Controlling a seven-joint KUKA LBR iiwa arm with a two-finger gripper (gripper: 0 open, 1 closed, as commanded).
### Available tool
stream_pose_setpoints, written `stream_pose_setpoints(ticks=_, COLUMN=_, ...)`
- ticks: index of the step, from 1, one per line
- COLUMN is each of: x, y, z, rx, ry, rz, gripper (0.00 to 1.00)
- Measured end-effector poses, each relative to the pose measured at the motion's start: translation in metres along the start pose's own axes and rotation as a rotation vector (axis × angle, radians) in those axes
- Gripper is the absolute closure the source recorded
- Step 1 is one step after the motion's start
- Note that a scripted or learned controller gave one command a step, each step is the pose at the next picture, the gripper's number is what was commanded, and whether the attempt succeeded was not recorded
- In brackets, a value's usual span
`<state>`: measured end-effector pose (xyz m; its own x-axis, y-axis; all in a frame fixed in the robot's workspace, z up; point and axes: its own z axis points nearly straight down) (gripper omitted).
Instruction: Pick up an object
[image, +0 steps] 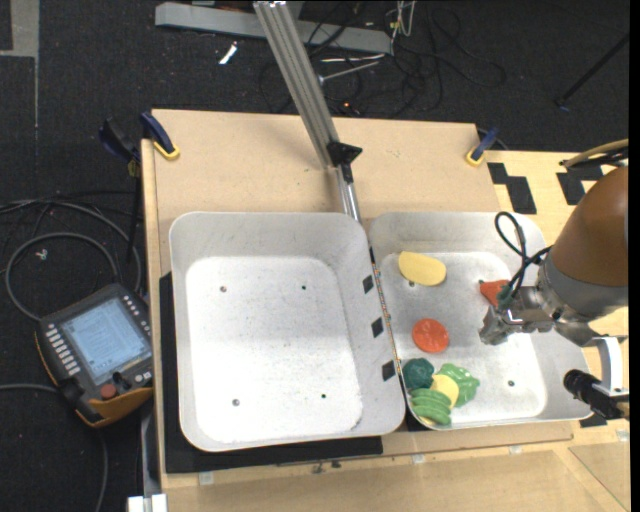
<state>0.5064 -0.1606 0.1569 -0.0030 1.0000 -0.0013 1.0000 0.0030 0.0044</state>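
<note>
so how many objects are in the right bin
4 visible: yellow piece at back, red-orange disc mid, green cluster front, red piece by the gripper; arm may hide more.

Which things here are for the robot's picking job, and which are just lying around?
For the job: tool, yellow toy, round red toy, green toys, small red piece, right bin.

Lying around: left bin, handheld controller, floor cables.

My bench (250, 160), pale wood, is carrying two white bins lying side by side: left bin (200, 240), right bin (520, 395), edges touching
</note>
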Motion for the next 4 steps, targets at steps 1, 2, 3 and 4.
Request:
stream_pose_setpoints(ticks=1, x=-0.005, y=0.001, z=-0.063, rx=-0.003, ry=-0.001, rz=0.0, gripper=1.0)
stream_pose_setpoints(ticks=2, x=-0.006, y=-0.002, z=-0.106, rx=-0.001, ry=-0.001, rz=0.0, gripper=1.0)
stream_pose_setpoints(ticks=3, x=0.051, y=0.001, z=-0.109, rx=0.004, ry=0.003, rz=-0.006, gripper=1.0)
stream_pose_setpoints(ticks=4, x=0.105, y=0.001, z=-0.11, rx=0.004, ry=0.003, rz=-0.006, gripper=1.0)
